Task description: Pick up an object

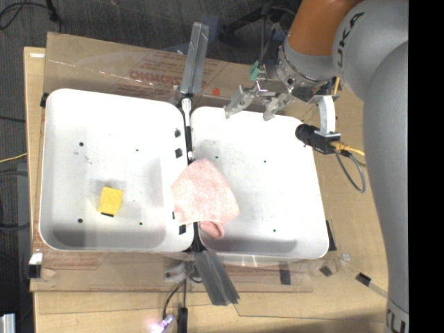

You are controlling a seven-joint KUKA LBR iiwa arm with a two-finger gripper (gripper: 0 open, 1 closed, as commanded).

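A fixed camera looked down at a slant on a bench (35, 68) that carried two shallow white bins side by side, resting on a sheet of brown cardboard (125, 64).

The left bin (62, 116) held one small yellow block (110, 201), perhaps a sponge, though the view was too coarse to be sure. It lay flat on the bin floor toward the near left, well apart from every wall.

The right bin (277, 179) held a pink cloth (204, 196). The cloth was crumpled into a loose heap at the bin's near left corner. Its left edge was draped over the divider where the two bins met, so that a little of it hung toward the left bin. The rest of the right bin's floor showed only a few small dark dots.

The grey arm (378, 68) reached in from the right, with its orange band (320, 19) showing above the wrist. The gripper (253, 107) hung over the far rim of the right bin, near its far left corner. Its two metal fingers (236, 106) were spread wide apart with nothing between them. It was well apart from the pink cloth and far from the yellow block.

A thin grey bar (194, 61) ran away from the camera along the line between the bins. A black cable (350, 165) looped down beside the right bin's right wall.
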